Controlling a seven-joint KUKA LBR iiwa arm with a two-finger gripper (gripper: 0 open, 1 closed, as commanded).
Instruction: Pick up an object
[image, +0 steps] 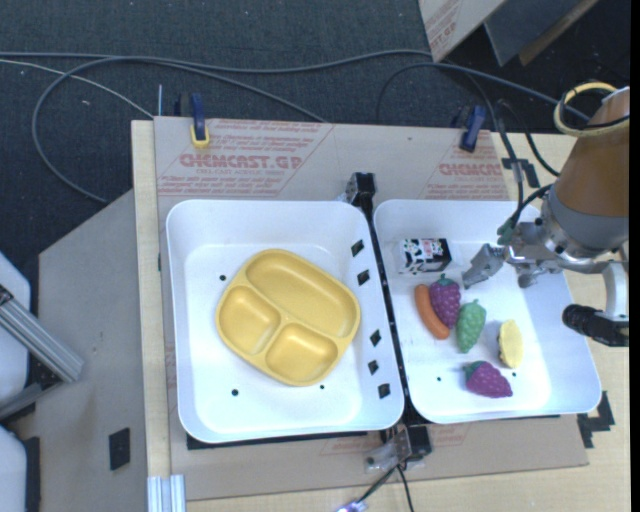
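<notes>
White right bin (575, 385): I see toy food clustered mid-floor, namely carrot (431, 313), purple grapes (446, 298), green piece (470, 326), yellow piece (510, 344), second grapes (487, 380); milk carton (424, 254) near back-left corner. Right margin open. Left bin (190, 330) holds yellow divided plate (288, 315). Gripper (484, 270) above back area, fingers spread, pinching nothing.

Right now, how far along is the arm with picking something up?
Nothing looks picked yet. The carrot, both grape bunches, the green piece, the yellow piece and the small carton all lie in the right bin. The gripper hovers over that bin, above the toys. Grasping and lifting remain.
</notes>
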